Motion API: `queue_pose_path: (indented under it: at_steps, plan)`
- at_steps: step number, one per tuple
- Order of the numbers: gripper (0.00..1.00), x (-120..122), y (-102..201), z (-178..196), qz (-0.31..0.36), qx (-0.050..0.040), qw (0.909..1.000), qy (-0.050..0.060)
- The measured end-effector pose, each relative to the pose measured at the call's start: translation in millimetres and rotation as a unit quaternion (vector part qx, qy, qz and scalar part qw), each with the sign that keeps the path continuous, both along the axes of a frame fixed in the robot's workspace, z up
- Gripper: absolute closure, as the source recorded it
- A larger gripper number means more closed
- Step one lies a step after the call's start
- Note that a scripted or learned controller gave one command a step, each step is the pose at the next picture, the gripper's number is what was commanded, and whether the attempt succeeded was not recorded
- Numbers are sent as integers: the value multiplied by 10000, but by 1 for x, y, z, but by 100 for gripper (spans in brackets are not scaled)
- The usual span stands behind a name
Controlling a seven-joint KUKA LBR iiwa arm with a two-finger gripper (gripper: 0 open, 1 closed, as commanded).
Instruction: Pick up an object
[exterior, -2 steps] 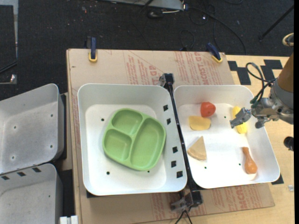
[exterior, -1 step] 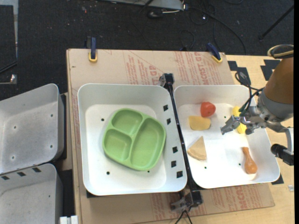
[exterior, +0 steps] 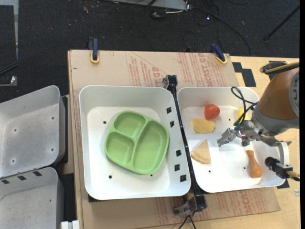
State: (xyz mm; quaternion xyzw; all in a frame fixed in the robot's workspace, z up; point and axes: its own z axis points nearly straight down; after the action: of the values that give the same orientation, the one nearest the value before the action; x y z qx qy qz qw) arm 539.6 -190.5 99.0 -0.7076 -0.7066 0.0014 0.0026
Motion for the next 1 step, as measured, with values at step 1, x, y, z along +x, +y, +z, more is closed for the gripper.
queue_pose_path:
  at_steps: [1]
  plan:
    - [100,2,-1,14,0,-12,10000,-34]
